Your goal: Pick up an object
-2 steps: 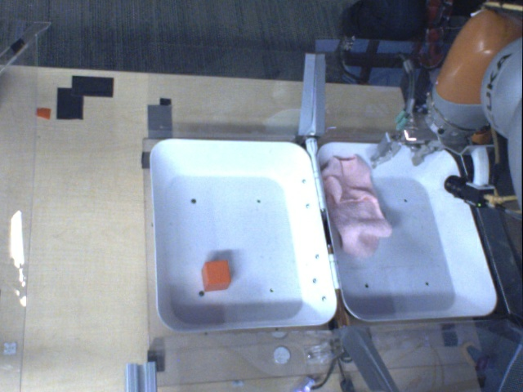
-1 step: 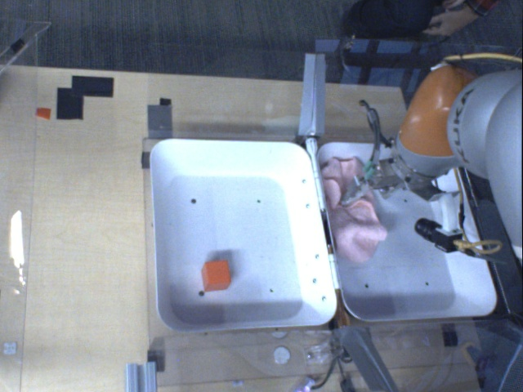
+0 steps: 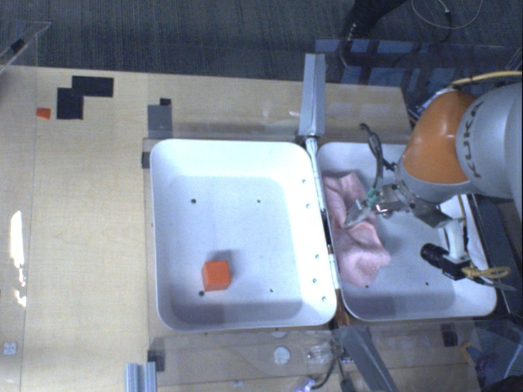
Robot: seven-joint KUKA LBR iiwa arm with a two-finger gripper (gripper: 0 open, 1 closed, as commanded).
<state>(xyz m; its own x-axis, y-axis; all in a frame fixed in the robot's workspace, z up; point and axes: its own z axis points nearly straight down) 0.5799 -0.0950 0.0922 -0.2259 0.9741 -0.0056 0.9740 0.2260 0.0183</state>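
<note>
A crumpled pink cloth [image 3: 358, 239] lies along the left side of the right bin [image 3: 425, 300]. My gripper [image 3: 359, 212] reaches in from the right and is low over the upper middle of the cloth, at or very near its surface. The grey arm with its orange band fills the bin's upper right. A small orange cube [image 3: 216, 275] rests in the left bin [image 3: 188, 178], near its front left, far from the gripper.
The two bins meet at a narrow rim [image 3: 325, 243] just left of the cloth. On the wooden bench at the far left lie black blocks [image 3: 82, 96] and a small orange piece [image 3: 42, 113]. A metal post [image 3: 310, 96] stands behind the bins.
</note>
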